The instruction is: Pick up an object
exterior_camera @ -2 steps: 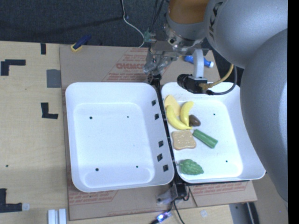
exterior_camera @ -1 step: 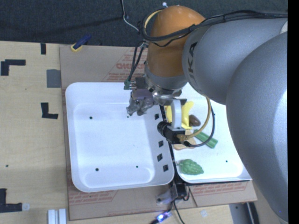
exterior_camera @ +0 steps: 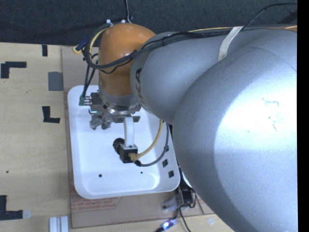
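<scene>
Tan bench [exterior_camera: 29,153] carries a white bin [exterior_camera: 84,178], which sits on a brown sheet [exterior_camera: 96,209]. Black tape marks [exterior_camera: 50,120] are stuck to the bench at the bin's 8, 9 and 10 o'clock. A grey patch [exterior_camera: 55,80] is at 10.

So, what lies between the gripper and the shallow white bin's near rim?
Camera view: bare white floor, save one small dark dot, between the gripper and the near rim of the shallow white bin.
</scene>
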